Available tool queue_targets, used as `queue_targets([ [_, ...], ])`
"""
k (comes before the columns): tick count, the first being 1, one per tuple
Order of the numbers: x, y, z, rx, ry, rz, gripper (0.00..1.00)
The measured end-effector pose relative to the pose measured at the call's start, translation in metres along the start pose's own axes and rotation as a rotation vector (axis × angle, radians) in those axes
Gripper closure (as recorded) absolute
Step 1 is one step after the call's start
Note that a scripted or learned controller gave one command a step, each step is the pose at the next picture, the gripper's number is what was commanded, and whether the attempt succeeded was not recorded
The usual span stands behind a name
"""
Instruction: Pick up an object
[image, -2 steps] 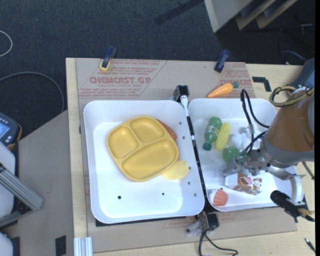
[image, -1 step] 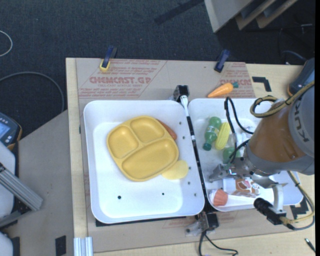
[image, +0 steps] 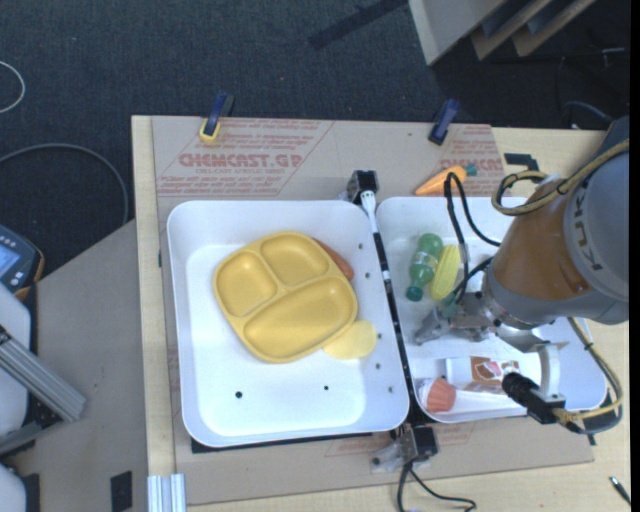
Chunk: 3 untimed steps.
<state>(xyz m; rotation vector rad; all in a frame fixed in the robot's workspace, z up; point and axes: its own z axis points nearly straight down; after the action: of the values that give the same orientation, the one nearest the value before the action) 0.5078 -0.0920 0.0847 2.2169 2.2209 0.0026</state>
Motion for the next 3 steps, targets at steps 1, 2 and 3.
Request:
queue_targets([
  [1,0.0,0.032,0.0,0.0,0.0,0.0,0.0],
  [2,0.0,0.026,0.0,0.005,0.002,0.002,0.0],
  [3,-0.001,0.045,0.0,0.001,0.0,0.001,0.0],
])
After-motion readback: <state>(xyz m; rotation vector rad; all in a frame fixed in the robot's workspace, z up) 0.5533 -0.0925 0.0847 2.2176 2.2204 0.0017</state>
